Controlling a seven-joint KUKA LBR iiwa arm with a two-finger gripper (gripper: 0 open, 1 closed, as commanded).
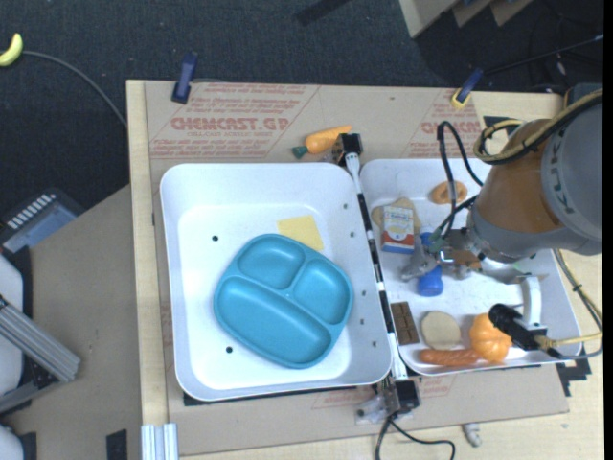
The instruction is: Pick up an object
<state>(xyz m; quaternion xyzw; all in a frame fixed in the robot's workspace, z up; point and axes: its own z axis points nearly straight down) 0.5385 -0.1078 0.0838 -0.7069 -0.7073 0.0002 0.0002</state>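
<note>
**Hand low in the right bin**

You see the hand (pixel 438 257) down in the right bin (pixel 565 300); whether it is spread or pinching, you cannot tell. A blue piece (pixel 430 280) sits just below it. The packet (pixel 397 228) lies just left. Left across the divider rests the blue tray (pixel 283 300).

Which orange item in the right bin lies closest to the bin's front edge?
The long orange carrot, lying along the front wall; the rounder orange piece sits just behind it.
</note>
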